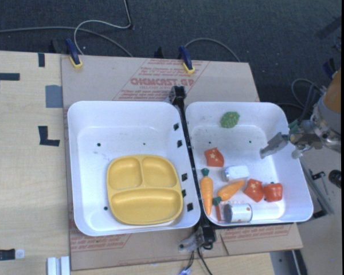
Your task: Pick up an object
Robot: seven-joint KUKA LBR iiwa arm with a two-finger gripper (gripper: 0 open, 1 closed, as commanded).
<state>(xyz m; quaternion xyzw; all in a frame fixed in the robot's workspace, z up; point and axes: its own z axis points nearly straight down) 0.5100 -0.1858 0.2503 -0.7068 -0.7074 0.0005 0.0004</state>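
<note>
while the arm reaches in from the right, we note these things:

gripper: we see the gripper (277, 144) above the right edge of the right bin (295, 153), one grey finger (273, 146) slanting down-left over the white floor; nothing sits between its fingers, and we cannot tell whether they are spread or closed.

arm: the grey wrist and its orange band (334, 96) sit just outside the bin's right wall.

right bin contents: we count a green broccoli piece (230, 119) near the back wall, apart from the rest; a red strawberry (214, 157) toward the middle; a small white block (236, 172) just below it; two carrots, one upright carrot (206, 192) by the left wall and one slanted carrot (232, 189) beside it; two red peppers (262, 191) side by side at the front right; a silver can (238, 212) lying on its side at the front.

left bin: we see the left bin (92, 130) holding a yellow divided plate (143, 189) in its front half.

bench: both bins rest on a cardboard sheet (155, 79) clamped at the back.
</note>
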